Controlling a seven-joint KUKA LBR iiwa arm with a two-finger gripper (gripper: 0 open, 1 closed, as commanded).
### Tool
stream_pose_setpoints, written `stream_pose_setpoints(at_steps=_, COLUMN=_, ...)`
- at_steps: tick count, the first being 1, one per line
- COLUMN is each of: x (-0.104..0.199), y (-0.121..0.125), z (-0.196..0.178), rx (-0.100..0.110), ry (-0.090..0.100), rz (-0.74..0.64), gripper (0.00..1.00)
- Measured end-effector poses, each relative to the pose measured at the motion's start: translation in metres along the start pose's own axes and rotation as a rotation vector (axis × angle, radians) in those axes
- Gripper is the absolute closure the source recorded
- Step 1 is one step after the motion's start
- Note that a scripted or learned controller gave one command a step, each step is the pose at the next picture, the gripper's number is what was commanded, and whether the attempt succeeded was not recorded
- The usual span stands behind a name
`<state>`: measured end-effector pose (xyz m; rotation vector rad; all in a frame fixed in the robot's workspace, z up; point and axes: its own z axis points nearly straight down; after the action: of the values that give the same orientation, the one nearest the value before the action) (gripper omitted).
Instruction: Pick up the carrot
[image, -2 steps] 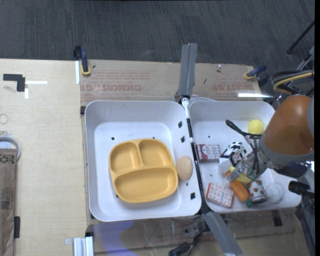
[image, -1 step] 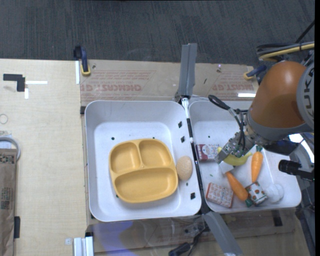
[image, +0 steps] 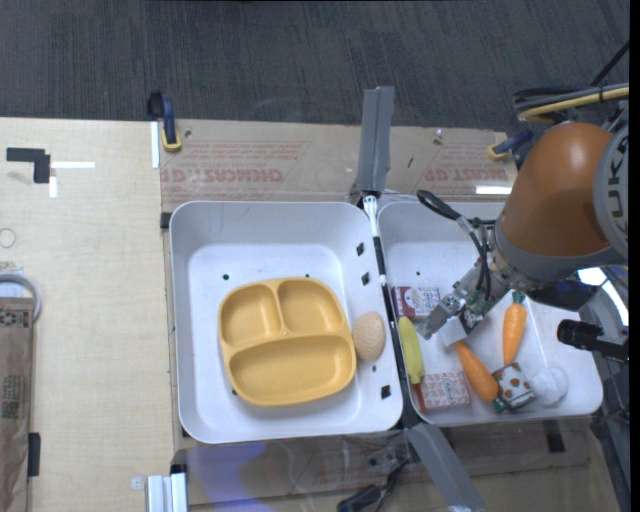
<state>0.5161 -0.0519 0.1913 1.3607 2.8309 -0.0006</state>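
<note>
Carrots, two of them, lie in the right bin (image: 400, 232). One carrot (image: 513, 331) lies near the bin's right edge, tip toward the far wall; the other carrot (image: 477, 371) lies slantwise toward the near edge, beside a small box (image: 444, 390). Gripper (image: 452, 314) hangs over the middle of the right bin, just left of both carrots and touching neither. Whether it stands wide or narrow cannot be told from here. Nothing seen held. Judged step: approach, pick not yet made. Next move calls for a shift toward the near-right corner, lining up across one carrot's body, then descent. Left bin (image: 190, 300) carries a yellow plate (image: 285, 340) and an egg (image: 368, 336) at its right edge.
</note>
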Motion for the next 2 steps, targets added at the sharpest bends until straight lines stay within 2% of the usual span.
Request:
stream_pose_setpoints(at_steps=1, x=-0.034, y=-0.070, z=0.029, rx=0.001, ry=0.000, rz=-0.004, gripper=0.00)
stream_pose_setpoints(at_steps=2, x=-0.017, y=-0.061, z=0.097, rx=-0.003, ry=-0.002, rz=0.215, gripper=0.00)
